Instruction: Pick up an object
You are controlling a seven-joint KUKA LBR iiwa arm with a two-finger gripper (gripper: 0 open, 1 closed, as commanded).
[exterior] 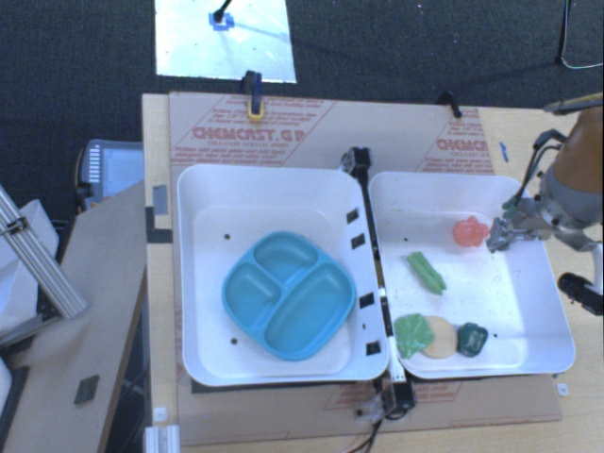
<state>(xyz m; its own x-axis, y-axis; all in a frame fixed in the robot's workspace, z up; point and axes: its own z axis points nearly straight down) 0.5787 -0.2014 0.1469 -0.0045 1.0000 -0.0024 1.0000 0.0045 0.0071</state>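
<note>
Dark carpet all around, and in the middle of it the bench (311, 121), covered with a printed cardboard sheet and carrying two shallow white bins side by side. The left bin (203, 196) carries a blue divided plate (286, 293), three compartments, sitting a little toward the near right corner. Over to the right bin (543, 310), where the pickable items lie: a reddish-pink piece (469, 231) near the far side, a long green pod-like piece (427, 273) toward the middle, and along the near wall a leafy green item (411, 333) touching a tan round disc (439, 337), with a dark green lump (472, 339) just beside that. And here's the arm coming in from the right, the gripper (497, 237) low in the right bin, just beside the reddish-pink piece on its right. How far apart the jaws stand I cannot tell, and nothing is visibly held between them.
</note>
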